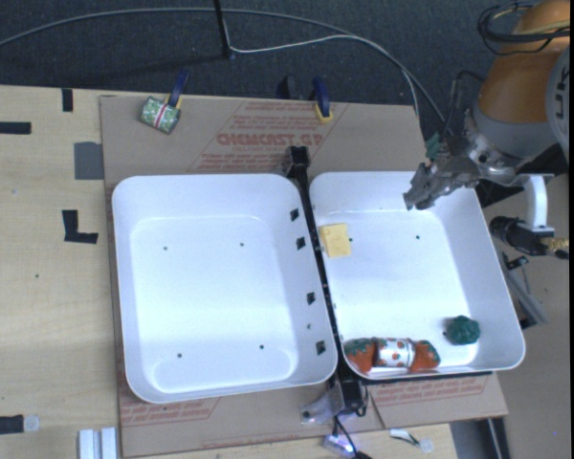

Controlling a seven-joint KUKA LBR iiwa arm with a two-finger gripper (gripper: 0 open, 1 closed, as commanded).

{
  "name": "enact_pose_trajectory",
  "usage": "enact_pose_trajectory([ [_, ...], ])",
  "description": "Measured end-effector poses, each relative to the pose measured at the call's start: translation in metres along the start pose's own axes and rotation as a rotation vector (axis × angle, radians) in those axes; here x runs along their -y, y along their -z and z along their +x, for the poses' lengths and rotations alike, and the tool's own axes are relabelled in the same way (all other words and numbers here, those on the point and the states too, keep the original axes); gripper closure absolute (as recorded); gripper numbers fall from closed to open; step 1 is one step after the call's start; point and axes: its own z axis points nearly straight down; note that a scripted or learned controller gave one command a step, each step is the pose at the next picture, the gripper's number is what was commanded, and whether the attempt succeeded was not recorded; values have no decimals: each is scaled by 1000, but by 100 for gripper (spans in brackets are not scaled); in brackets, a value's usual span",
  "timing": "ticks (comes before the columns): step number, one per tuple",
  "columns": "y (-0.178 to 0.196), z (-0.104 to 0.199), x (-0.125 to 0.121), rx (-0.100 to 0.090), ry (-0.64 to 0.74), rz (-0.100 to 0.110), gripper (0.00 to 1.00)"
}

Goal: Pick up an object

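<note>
The end effector (pixel 423 195) hangs over the upper right corner of the right bin (pixel 488 256), at the right of the frame, dark and blurred against the white wall; nothing shows beneath it, and whether it is open or closed I cannot tell; it seems parked high, probably to leave the bin's floor in plain sight before a pick is chosen. The candidates all lie in that bin: a yellow square block (pixel 336 240) near its upper left, close to the divider; a red and white toy (pixel 393 354) along the lower edge; a dark green lump (pixel 462 330) just right of it, in the lower right corner. The left bin (pixel 124 256) sits beside it on the desk (pixel 38 285); a small green object (pixel 160 114) rests outside both bins, upper left, likely out of play.
</note>
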Motion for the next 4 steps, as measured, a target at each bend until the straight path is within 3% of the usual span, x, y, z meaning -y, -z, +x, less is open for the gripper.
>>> enact_pose_trajectory([
  [2, -6, 113, 7, 0, 1, 0, 100],
  [4, -35, 221, 14, 0, 1, 1, 100],
])
